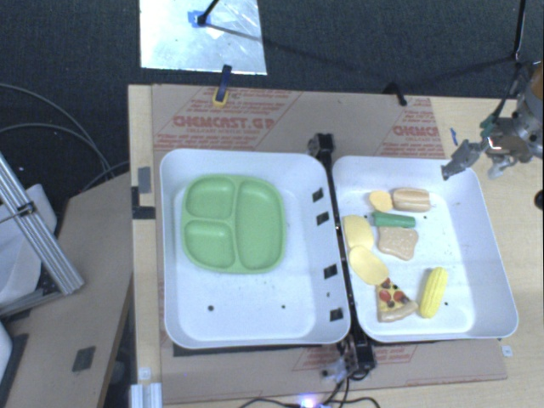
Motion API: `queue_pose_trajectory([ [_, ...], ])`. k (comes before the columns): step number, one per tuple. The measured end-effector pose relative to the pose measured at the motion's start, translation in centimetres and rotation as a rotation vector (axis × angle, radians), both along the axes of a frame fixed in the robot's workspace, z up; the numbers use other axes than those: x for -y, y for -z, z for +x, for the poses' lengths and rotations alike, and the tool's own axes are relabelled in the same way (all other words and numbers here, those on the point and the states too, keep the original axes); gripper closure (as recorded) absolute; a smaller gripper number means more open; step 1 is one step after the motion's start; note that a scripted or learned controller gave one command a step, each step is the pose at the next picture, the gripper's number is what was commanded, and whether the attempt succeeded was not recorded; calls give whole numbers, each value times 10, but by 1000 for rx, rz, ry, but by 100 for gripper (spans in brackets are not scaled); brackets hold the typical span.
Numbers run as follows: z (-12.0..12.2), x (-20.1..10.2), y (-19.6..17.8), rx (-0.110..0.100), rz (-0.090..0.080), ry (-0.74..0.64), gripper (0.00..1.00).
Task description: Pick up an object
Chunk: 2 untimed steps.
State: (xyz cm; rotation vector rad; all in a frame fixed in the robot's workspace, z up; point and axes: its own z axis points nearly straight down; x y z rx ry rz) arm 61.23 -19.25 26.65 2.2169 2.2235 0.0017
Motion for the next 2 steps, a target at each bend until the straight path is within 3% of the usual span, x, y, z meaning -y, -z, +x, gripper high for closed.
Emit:
queue_pose_trajectory([
  [1, -5, -70, -187, 20, -2, -9, 0],
  [2, 9, -209, -275, 13, 5, -17, 0],
])
